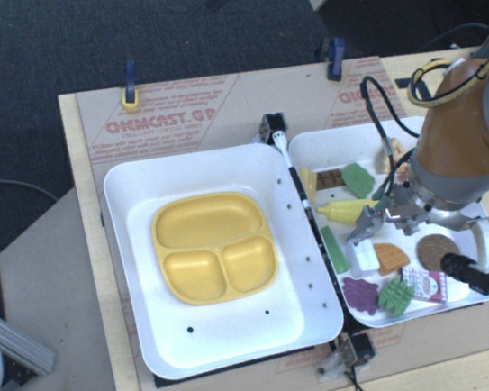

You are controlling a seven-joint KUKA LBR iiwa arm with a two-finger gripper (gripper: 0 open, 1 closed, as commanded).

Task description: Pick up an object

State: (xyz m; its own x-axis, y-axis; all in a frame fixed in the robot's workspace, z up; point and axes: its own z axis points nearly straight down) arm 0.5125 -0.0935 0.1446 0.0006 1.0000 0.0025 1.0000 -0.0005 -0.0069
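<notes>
1. Dark carpet is surrounding a plywood bench (168, 110) stamped with red lettering, and the board is carrying two shallow white bins side by side, with blue clamps gripping its far edge.

2. Occupying the left bin (135, 252) is a yellow divided tray (214, 245), lying flat near the middle with one long compartment above two smaller ones.

3. Reaching in from the right, the grey arm (463, 134) with its orange band is hanging over the right bin (328, 146) and covering much of that bin's far right side.

4. Below the wrist, the gripper (369, 224) is pointing left and hovering low over the middle of the right bin, its metal fingers looking slightly parted with nothing seen between them.

5. Just left of the fingertips, a yellow squash-shaped toy (343, 212) is lying on the bin floor, seemingly touching or nearly touching the gripper.

6. Beyond it, a green block (358, 179) is resting beside a brown bar (329, 178) near the bin's far wall.

7. Along the left wall, a long green piece (334, 249) is lying lengthwise.

8. Toward the near edge, an orange wedge (390, 256), a brown disc (437, 250), a purple cluster (360, 294), a green leafy toy (394, 296) and a pink-and-white packet (426, 285) are crowding together.
</notes>
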